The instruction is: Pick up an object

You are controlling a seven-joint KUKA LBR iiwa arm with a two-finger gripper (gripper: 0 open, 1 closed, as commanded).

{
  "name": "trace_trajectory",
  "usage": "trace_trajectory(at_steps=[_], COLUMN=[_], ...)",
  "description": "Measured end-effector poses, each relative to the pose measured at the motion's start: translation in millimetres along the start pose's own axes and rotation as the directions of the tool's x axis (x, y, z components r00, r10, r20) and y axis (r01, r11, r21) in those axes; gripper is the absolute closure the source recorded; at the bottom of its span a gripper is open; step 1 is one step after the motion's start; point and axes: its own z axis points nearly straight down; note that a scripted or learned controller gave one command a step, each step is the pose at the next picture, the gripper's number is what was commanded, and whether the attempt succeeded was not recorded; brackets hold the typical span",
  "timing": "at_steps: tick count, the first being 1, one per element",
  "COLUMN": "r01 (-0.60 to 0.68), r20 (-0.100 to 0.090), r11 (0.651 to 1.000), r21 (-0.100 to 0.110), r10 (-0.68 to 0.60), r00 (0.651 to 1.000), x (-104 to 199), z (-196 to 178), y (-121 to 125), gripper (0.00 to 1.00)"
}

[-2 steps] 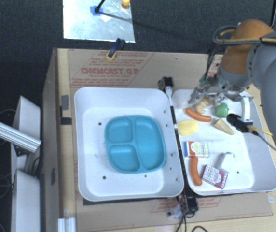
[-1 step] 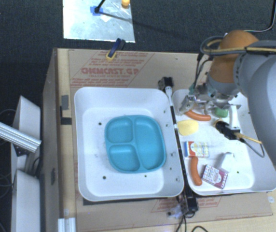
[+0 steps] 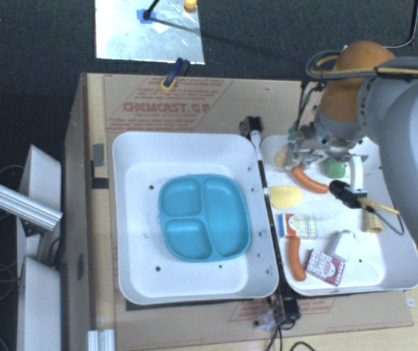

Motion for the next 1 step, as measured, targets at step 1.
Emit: trace_trajectory(at_steps=[1], r01=[0.0], r20=[-0.001], r11=[1.0], r21=[-0.01], r10=[0.0], r00=[1.0], x=[49.0], z=[-91.0], y=[-57.1], gripper=[1.0])
